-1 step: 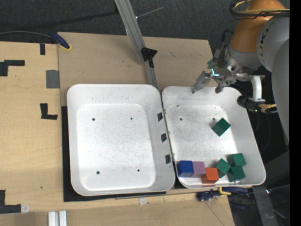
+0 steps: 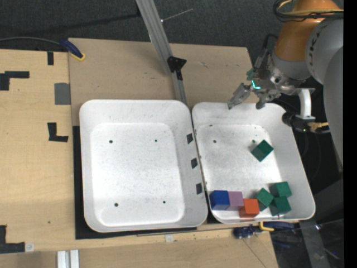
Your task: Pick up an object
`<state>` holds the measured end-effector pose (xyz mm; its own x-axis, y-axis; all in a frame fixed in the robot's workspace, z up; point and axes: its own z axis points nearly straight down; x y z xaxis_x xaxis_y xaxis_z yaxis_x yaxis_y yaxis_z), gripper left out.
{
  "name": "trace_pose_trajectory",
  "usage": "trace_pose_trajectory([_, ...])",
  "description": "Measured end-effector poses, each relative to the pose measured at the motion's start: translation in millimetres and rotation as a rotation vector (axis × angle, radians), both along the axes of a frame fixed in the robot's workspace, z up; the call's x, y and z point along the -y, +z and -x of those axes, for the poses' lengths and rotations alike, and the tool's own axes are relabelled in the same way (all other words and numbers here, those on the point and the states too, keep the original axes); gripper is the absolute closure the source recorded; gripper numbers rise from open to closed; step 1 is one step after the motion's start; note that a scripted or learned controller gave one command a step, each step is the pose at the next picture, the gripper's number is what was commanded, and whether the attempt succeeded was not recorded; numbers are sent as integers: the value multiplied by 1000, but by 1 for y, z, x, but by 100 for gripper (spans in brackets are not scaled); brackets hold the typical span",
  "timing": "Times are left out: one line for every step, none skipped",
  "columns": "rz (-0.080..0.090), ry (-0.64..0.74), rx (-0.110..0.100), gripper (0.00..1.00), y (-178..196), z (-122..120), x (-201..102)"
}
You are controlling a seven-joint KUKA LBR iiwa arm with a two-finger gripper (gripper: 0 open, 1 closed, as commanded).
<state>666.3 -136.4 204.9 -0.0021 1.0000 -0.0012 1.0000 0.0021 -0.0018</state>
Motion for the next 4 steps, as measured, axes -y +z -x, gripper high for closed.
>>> trace_pose_trajectory([0,0,-4,0,-44,1,-2])
trace_pose_trajectory([-1,-1,-6,0,-106,10,-1])
trace_pose_trajectory([0,0,-2,0,-114,10,-2])
trace_pose_trajectory([0,1,-1,100,-103,10,-3])
